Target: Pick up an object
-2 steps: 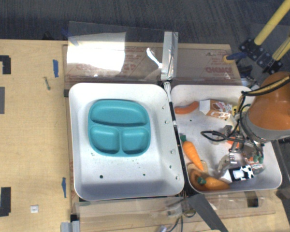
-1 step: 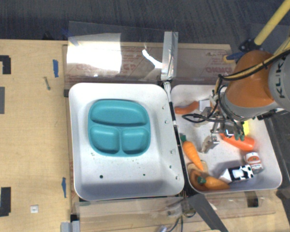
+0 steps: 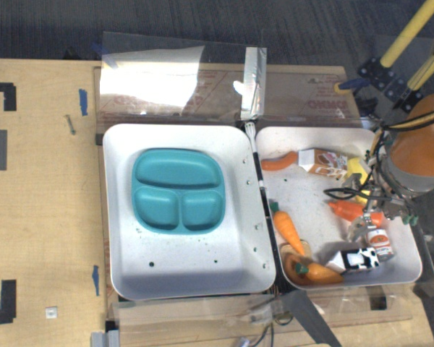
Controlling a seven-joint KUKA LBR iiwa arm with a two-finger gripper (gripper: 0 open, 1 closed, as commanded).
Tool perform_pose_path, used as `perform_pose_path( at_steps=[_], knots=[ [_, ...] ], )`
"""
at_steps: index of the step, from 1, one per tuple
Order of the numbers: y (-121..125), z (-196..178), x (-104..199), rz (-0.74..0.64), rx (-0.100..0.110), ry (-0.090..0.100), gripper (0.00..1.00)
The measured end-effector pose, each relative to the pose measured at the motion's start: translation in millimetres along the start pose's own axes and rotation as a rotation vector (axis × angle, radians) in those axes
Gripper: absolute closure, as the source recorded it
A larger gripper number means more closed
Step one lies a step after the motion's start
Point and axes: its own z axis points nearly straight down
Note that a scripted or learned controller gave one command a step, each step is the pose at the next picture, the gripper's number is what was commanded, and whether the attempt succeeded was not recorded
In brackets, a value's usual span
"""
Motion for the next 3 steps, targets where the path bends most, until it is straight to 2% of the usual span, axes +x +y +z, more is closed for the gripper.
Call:
perform_pose_path(
  at_steps=[1,2,3],
  knots=[
    [12.9,-0.2,2.3,0.108,0.0,-0.001,0.0],
    [6.9,0.5,-9.8,0.109,-0.004,0.002,0.0],
    [3.1,0.1,4.5,0.15,-0.005,-0.003,0.0]
  ],
)
